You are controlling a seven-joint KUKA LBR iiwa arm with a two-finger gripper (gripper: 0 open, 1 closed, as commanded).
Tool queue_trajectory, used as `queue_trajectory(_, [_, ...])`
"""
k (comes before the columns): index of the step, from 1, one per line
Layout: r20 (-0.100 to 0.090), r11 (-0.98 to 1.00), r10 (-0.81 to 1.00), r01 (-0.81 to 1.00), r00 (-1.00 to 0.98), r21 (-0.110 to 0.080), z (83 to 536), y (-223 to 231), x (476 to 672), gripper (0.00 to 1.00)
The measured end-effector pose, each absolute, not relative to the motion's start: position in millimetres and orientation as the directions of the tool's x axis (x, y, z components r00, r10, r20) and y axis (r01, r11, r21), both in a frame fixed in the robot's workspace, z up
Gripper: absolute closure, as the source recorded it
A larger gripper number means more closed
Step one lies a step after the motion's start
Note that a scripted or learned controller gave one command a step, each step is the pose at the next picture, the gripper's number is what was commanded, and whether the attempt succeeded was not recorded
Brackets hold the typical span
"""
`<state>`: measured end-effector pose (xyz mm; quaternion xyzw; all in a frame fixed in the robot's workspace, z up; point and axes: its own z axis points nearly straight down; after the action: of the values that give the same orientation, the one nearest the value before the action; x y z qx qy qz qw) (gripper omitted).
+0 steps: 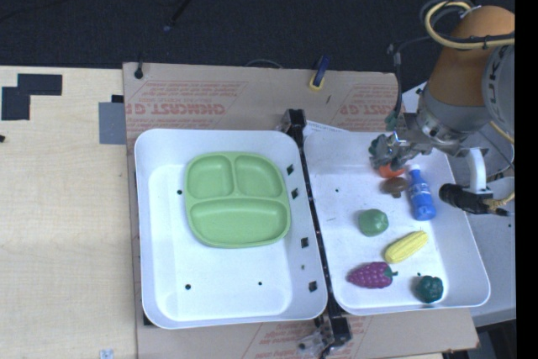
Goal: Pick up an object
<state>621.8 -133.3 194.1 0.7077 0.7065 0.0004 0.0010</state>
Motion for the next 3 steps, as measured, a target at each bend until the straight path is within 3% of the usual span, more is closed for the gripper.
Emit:
queue_trajectory(1, [0.0, 0.0, 1.0, 1.0, 0.0, 0.0, 229.2, -135.1, 621.8, 1.0])
queue_trajectory(3, [0.002, 0.003, 1.0, 1.0, -0.003, -0.006, 233.8, -80.6, 554.9, 1.0])
